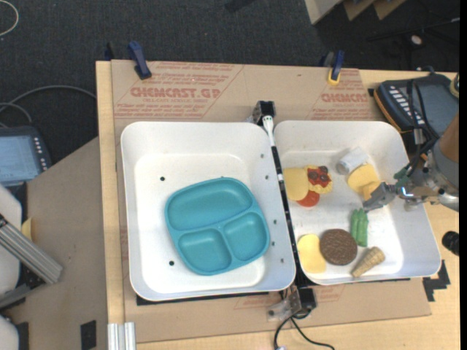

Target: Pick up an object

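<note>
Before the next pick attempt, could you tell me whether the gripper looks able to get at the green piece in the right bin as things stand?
Probably yes. The gripper hovers just up and right of the green piece, with bare bin floor between them. The brown cookie lies close on its left, which may crowd one finger.

A teal divided plate (217, 225) lies in the left white bin (139, 195), toward its near side. Both bins rest on a brown board (182, 90) printed with red lettering. A blue clamp (139, 59) grips the board's far left edge; a yellow-and-blue clamp (335, 67) grips the far right.
</note>
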`<state>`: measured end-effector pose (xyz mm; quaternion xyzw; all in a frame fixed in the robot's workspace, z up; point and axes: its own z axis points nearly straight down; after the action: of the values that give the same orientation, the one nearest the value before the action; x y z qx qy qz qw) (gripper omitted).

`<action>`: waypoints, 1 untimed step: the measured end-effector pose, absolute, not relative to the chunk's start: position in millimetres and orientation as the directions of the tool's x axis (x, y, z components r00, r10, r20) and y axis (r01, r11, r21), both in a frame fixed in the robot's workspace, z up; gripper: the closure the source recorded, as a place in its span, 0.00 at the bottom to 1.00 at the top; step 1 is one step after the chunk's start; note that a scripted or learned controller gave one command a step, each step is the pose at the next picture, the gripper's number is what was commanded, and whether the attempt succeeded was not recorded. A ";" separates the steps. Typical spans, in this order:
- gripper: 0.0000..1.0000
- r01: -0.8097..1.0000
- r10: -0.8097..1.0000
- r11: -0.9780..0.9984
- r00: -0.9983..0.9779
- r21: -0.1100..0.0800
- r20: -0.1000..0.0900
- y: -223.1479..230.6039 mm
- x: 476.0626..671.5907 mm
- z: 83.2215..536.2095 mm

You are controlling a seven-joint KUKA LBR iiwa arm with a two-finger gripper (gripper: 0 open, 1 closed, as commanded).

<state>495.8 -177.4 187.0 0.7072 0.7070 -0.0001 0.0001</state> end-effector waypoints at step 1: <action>0.00 1.000 1.000 0.007 -0.007 0.004 0.001 -91.2 479.4 240.1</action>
<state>479.4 -91.2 240.1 0.7048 0.7094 0.0018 0.0009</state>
